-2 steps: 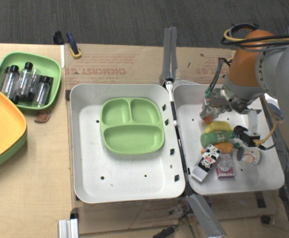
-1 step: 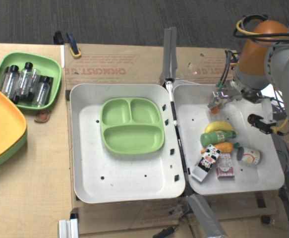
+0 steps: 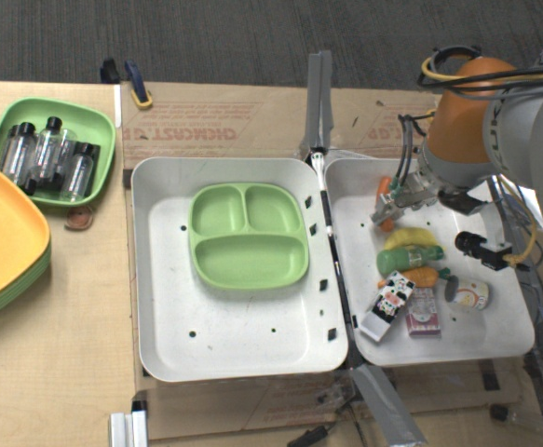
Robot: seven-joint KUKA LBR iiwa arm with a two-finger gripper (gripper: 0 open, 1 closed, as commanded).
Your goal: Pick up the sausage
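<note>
I am hanging my hand (image 3: pixel 389 205) low over the right bin's (image 3: pixel 495 338) upper left part; whether it is apart or together I cannot tell. The sausage (image 3: pixel 384 190) is lying touching it, at the tips.

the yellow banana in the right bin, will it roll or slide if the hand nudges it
The yellow banana looks like smooth toy plastic, so it probably slides easily on the right bin. Its curved shape likely makes it pivot rather than roll straight. It lies close against the green item beside it, so a nudge may shift both.
</note>
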